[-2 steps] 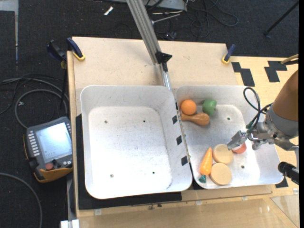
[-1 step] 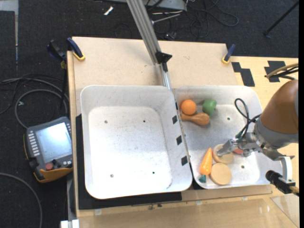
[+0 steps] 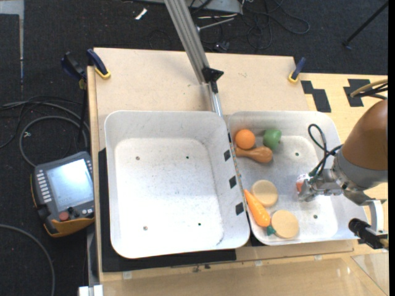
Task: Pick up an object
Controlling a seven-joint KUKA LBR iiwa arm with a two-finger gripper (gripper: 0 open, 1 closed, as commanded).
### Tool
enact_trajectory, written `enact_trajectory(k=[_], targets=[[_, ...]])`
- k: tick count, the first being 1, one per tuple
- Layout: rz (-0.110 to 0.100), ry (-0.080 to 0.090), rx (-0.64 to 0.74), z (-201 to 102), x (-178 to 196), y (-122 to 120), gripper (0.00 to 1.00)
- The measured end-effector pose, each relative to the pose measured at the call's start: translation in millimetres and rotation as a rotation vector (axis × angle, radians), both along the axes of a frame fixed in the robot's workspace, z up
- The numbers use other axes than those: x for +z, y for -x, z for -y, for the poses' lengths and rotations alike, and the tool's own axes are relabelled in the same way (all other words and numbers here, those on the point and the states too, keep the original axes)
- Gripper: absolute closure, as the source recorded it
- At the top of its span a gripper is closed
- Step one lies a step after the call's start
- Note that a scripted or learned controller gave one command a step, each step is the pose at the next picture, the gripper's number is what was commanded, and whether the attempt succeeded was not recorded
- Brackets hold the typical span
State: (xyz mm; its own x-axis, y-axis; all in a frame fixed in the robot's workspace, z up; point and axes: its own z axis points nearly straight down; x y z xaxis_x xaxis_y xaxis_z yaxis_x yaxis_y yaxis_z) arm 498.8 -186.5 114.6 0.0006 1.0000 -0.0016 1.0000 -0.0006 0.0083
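The right bin holds several toy foods. An orange ball and a green round piece lie at its far side, with a brown pear-like piece just in front of them. Nearer the front lie a pale round disc, an orange carrot and a second tan disc. My gripper hangs low over the right half of this bin, to the right of the pale disc and apart from it. The arm's wrist covers its fingers.
The left bin stands beside the right one, sharing a middle wall. A slanted metal pole rises from the bench's far side. A teach pendant lies on the floor at left. Cables run from the wrist over the right bin.
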Motion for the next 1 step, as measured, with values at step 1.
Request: enact_trajectory(k=[1], targets=[[-0.002, 0.001, 0.004, -3.3, 57.8, -10.5, 1.0]])
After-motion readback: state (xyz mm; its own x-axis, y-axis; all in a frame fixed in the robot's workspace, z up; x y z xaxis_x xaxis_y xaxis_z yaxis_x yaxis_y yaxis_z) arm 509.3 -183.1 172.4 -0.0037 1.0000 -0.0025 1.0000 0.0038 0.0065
